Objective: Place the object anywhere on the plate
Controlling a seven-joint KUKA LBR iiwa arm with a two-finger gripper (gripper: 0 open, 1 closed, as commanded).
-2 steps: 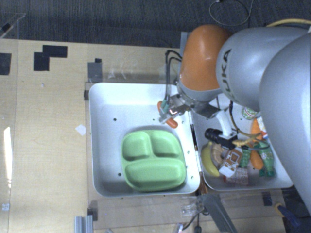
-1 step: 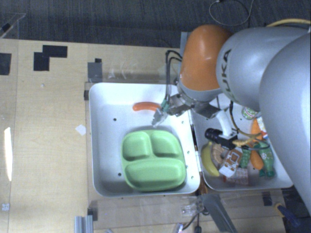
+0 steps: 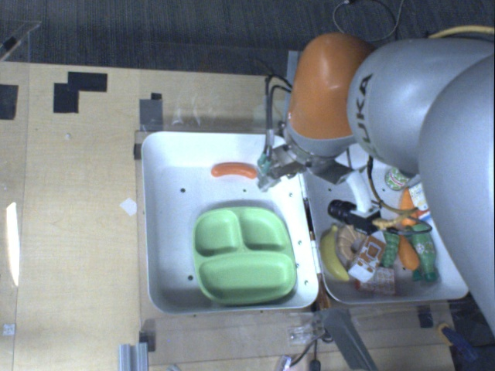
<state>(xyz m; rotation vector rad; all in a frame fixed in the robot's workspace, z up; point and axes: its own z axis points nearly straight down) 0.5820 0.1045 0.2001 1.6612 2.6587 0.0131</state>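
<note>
A green plate (image 3: 244,253) with three compartments lies in the front half of the left white bin (image 3: 166,207). Behind it, an orange sausage-shaped object (image 3: 232,171) rests on the bin floor near the back wall. My gripper (image 3: 266,175) reaches down at the bin's right wall, right at the orange object's right end. The wrist and the orange band above it hide how the gripper meets the object.
The right bin (image 3: 448,288) holds several items: a banana (image 3: 332,257), a snack packet (image 3: 365,255), orange carrot-like pieces (image 3: 407,255) and a green bottle (image 3: 425,255). The arm covers much of that bin. The divider between the bins (image 3: 311,230) runs beside the plate.
</note>
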